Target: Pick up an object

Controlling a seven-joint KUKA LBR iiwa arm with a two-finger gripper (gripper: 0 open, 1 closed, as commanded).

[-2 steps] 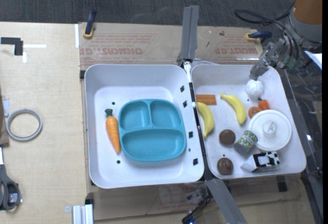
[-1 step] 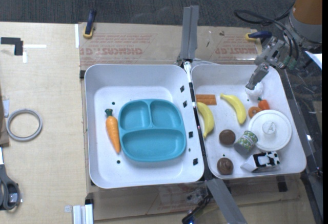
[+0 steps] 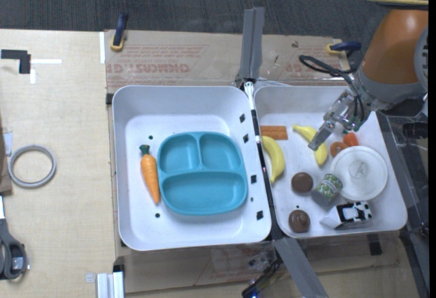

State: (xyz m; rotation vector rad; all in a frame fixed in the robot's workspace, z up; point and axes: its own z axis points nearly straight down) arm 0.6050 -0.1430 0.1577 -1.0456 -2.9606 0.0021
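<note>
- We saw the hand (image 3: pixel 325 130) hanging over the right bin (image 3: pixel 388 221), near its far edge; we couldn't tell if it was open or clenched.
- Nearest target: small yellow piece (image 3: pixel 304 131), curved and smooth, just beside the hand.
- We judged a straight drop best, avoiding the banana (image 3: pixel 274 157) and the glossy white round lid (image 3: pixel 360 172).
- The left bin (image 3: pixel 126 174) held a teal plastic tray (image 3: pixel 202 173) and a carrot (image 3: pixel 150 173).

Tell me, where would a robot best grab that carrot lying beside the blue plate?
Probably around the middle of the carrot, coming straight down from above. It lies flat and lengthwise in the left bin, green top farthest from the camera, so fingers should close across its narrow width. The blue divided plate sits tight against one side, leaving little room there.
</note>
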